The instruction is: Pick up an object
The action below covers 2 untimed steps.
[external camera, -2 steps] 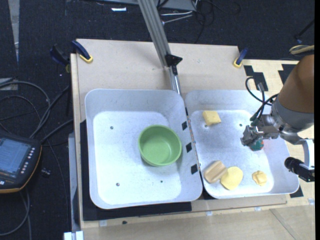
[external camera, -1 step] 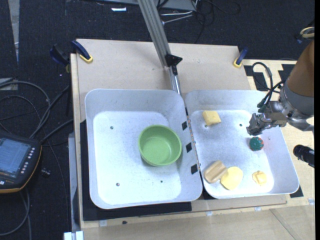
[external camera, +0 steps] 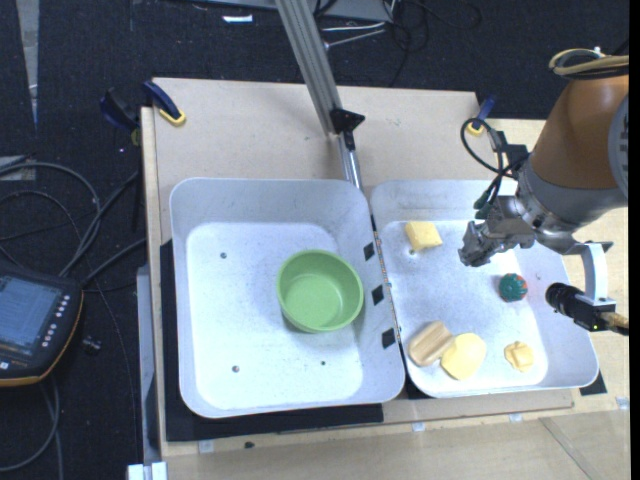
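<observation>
Looking down at a slant from the camera view on two white bins lying side by side. Finding the gripper (external camera: 478, 246) hanging over the back half of the right bin (external camera: 452, 290), reaching in from the right. Not being able to tell whether it is standing apart or together, the dark wrist hiding its tip. Seeing nothing clamped in it.

Counting five small things in the right bin:
- Spotting a yellow block (external camera: 423, 235) just to the left of the gripper, near the back wall.
- Spotting a green ball (external camera: 513, 287) a little to the front and right of it.
- Noting a tan wedge (external camera: 430, 342) and a yellow disc (external camera: 463, 356) touching each other near the front.
- Noting a yellow toy (external camera: 518, 355) lying apart from that pair.

Seeing a green bowl (external camera: 320, 289) sitting upright in the left bin (external camera: 215, 268), well apart from the gripper.

Judging the yellow block and the green ball to be the likeliest picks, being nearest.
- Expecting both to be light.
- Guessing the block to be soft or foamy with flat sides, so closing across two opposite faces.
- Expecting the ball to be smooth and prone to rolling or squirting out, so coming straight down and closing across its widest part.
</observation>
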Tool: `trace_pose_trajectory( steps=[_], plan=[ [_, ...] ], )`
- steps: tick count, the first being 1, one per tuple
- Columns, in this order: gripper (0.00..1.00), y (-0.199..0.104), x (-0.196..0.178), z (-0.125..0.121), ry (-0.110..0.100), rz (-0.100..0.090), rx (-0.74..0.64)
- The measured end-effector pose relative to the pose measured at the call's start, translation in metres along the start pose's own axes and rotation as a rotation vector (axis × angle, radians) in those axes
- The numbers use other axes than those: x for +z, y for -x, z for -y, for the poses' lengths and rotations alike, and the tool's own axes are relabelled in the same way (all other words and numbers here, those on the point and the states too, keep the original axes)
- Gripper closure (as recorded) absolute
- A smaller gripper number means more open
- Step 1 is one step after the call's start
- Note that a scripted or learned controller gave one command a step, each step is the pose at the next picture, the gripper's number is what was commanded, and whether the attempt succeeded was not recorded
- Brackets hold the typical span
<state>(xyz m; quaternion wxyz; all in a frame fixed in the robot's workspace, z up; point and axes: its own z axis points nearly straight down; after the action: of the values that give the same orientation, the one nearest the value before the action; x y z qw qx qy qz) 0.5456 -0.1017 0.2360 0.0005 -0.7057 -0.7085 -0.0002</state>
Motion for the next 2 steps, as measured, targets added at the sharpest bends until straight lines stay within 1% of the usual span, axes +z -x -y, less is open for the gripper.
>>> trace_pose_trajectory(
  steps=[2],
  plan=[
    [1.0,-0.09,0.002,-0.034,0.0,0.0,0.0]
  ],
)
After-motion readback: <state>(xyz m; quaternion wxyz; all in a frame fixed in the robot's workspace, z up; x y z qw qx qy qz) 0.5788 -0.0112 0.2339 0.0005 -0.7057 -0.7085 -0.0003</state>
